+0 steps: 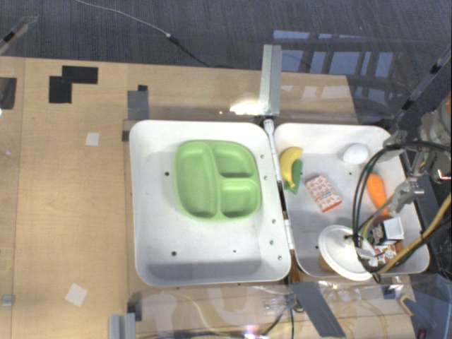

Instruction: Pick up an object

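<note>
The tool (369, 249), grip state unclear, sits low in the right bin (311, 260) beside a white bowl (339, 249).

Arm (432, 136): entered from the right edge of the bench, seen in part at the frame's right side. Wrist is angled down and leftward over the near right corner of the right bin. Gripper (367, 249): positioned low at that corner, wrapped in black and yellow cabling. Its opening cannot be made out.
</note>
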`<state>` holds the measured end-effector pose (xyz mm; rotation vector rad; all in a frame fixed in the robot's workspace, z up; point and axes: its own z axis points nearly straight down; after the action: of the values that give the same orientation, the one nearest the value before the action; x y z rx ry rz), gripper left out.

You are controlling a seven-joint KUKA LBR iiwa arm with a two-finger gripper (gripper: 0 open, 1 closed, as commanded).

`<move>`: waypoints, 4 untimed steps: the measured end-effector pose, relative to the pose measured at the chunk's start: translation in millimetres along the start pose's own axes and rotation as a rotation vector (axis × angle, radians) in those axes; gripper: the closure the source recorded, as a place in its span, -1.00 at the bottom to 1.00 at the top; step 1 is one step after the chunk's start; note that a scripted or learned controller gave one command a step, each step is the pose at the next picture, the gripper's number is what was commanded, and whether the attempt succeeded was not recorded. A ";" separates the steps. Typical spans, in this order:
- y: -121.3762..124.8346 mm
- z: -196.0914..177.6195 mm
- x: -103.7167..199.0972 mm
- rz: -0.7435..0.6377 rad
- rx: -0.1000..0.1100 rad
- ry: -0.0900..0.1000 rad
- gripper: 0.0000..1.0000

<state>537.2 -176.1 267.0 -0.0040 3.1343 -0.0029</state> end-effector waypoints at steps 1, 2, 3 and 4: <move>-28.5 139.6 -11.8 -0.227 -0.003 0.003 -1.00; 21.0 178.4 -66.7 -0.301 0.000 -0.009 -1.00; 13.5 178.1 -30.4 -0.257 0.000 -0.006 -1.00; 82.3 177.5 -29.5 -0.216 0.000 -0.011 -1.00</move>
<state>567.7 -94.0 89.5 -0.3409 3.1047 -0.0047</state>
